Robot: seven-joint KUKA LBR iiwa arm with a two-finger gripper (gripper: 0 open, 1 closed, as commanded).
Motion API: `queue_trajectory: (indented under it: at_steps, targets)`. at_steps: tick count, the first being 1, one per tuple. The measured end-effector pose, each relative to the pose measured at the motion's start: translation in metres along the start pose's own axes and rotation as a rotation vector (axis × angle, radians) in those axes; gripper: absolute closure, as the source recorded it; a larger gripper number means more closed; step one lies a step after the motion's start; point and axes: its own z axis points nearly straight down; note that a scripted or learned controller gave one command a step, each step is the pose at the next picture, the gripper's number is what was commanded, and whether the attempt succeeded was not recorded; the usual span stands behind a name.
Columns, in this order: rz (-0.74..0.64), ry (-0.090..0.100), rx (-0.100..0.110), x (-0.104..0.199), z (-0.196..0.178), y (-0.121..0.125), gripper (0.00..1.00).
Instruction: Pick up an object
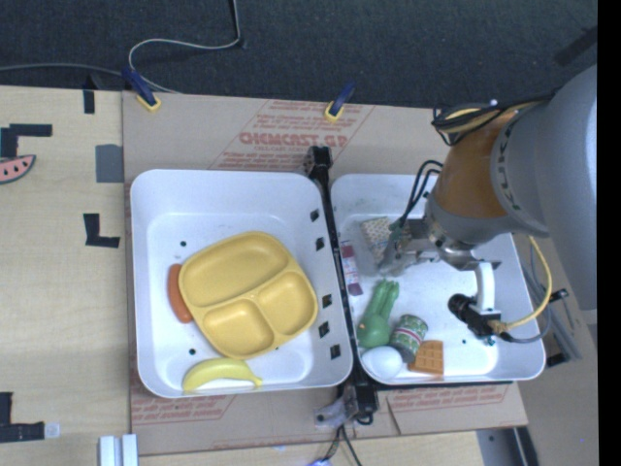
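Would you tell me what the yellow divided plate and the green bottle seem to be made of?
The yellow divided plate looks like moulded plastic: uniform colour, soft sheen, rounded compartment ridges. The green bottle also looks like plastic, smooth and slightly glossy, though rubber can't be ruled out from this view.

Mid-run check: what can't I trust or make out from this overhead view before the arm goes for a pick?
- Gripper: its tips blur against the right bin, so any contact with the green toy is unclear.
- Orange item: mostly hidden under the yellow divided plate.
- Small can: label too small to read.
- White egg-like object: pale against the bin, outline faint.
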Motion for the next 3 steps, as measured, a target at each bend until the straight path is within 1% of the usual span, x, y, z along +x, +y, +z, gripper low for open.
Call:
queue_trajectory:
  at_steps: [1, 2, 3]
  targets:
    - [0.000, 0.000, 0.000, 0.000, 0.000, 0.000, 0.00]
    - [0.000, 0.003, 0.001, -0.003, 0.019, 0.034, 0.00]
    - [-0.001, 0.001, 0.000, -0.003, 0.010, 0.034, 1.00]
